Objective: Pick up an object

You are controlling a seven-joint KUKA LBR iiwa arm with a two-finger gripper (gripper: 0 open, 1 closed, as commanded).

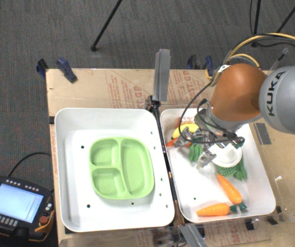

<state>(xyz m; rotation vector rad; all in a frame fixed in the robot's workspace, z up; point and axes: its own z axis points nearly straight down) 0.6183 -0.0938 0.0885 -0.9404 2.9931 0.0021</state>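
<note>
We see our hand [205, 147] low over the far left of the right bin [263, 199], above crowded green [194, 152] and yellow [180, 133] toys; its grip we cannot tell. Closing here, we risk snagging two pieces or slipping off.

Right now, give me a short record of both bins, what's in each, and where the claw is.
left bin: green divided plate
right bin: two carrots, a yellow item, green leafy pieces, a white cup-like item
arm: reaches in from the right
claw: low over the right bin's upper half, among the toys
grasp: cannot tell
</note>
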